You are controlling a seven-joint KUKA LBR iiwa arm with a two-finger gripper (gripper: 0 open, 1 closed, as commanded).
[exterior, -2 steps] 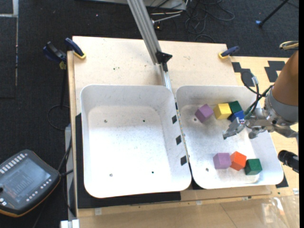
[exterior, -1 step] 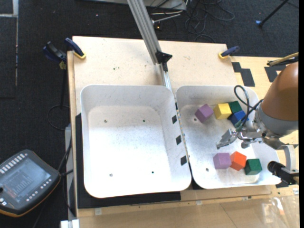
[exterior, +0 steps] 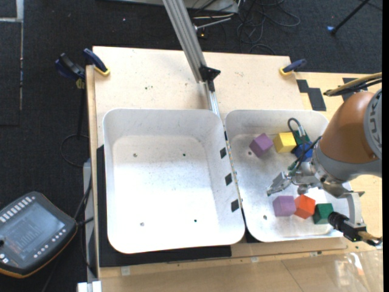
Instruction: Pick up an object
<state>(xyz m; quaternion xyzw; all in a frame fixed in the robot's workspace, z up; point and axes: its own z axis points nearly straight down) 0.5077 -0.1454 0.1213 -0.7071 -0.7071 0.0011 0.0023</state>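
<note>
Purple block [exterior: 284, 205] sits at my six o'clock; my gripper [exterior: 276, 187] hangs spread and empty above it. I'm approaching; next, descend squarely and close.

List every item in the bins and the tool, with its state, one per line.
Upper purple cube: loose in right bin, tilted.
Yellow cube: loose, beside it.
Lower purple cube: loose, touching orange cube.
Orange cube: loose, between purple and green.
Green cube: loose, at bin edge.
Tool: above lower purple cube, holding nothing.
</note>
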